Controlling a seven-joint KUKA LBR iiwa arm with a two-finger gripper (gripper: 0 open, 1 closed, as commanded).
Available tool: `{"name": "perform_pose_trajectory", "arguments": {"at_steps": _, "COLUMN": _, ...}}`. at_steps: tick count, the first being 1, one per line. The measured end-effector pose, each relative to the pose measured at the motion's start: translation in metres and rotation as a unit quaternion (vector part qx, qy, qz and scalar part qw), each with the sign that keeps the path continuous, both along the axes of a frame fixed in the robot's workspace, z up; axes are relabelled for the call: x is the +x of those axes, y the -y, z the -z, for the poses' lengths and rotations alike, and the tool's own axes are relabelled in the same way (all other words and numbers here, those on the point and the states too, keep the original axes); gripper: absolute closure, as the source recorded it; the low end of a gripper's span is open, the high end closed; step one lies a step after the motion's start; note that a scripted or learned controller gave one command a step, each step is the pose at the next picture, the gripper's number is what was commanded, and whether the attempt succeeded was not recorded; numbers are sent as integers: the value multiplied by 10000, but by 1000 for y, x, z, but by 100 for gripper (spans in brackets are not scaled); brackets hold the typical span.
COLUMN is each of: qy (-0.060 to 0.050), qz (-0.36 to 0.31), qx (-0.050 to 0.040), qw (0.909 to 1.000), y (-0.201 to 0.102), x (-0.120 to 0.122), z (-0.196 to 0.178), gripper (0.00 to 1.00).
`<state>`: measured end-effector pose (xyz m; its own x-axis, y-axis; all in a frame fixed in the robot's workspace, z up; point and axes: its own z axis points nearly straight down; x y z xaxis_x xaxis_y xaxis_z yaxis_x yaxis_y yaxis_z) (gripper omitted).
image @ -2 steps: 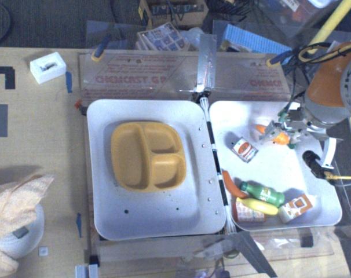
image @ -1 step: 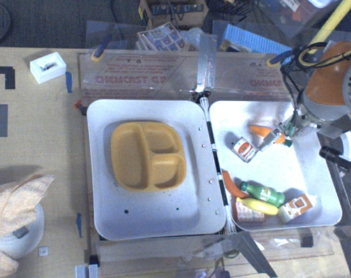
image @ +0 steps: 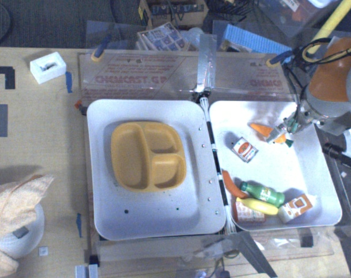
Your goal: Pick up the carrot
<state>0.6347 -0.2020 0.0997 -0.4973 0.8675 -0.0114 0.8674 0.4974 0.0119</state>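
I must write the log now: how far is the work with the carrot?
Done: the hand has reached the right bin and sits beside the carrot. In hand: closing in on it; whether it grips is unclear. Left: lifting the carrot, which lies on the bin floor.

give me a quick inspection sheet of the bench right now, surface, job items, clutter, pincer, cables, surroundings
surface: two shallow white bins side by side, left bin, right bin.
job's things: carrot lies in the right bin near its far side, next to the pincer.
clutter: tan divided tray in the left bin; small can, green bottle, banana and small carton in the right bin.
grippers: pincer low over the right bin just right of the carrot; finger state too small to tell.
cables: black cables loop above the arm.
surroundings: white box on the bench at far left; crumpled cloth at near left.
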Motion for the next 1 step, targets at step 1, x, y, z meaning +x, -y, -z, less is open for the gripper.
{"name": "perform_pose_trajectory", "arguments": {"at_steps": 1, "qy": -50, "qz": 1212, "qx": 22, "qw": 9926, "y": -32, "x": -25, "z": -96, "gripper": 100}}
